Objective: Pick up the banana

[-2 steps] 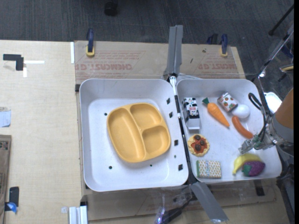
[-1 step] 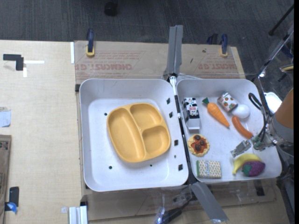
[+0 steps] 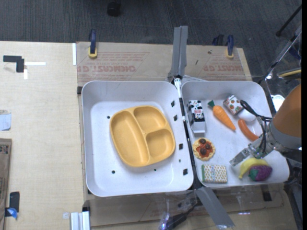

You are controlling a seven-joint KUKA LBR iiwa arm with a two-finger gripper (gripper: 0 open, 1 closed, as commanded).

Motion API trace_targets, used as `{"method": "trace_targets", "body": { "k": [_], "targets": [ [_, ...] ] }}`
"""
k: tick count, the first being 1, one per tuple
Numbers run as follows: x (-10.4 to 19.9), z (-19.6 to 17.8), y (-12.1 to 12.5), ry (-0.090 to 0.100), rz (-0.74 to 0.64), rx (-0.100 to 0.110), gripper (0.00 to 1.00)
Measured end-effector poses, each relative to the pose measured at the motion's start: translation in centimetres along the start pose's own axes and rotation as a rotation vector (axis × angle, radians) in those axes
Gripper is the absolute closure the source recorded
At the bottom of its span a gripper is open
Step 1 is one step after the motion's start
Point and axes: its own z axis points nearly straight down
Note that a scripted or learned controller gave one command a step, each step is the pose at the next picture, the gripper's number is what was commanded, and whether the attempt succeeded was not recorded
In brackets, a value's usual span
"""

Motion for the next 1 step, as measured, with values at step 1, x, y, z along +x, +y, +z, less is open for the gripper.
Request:
{"method": "trace_targets", "body": {
  "k": [1],
  "targets": [
    [-2.72, -0.04, -1.36, 0.004, 0.200, -0.003, 0.00]
  ]
}}
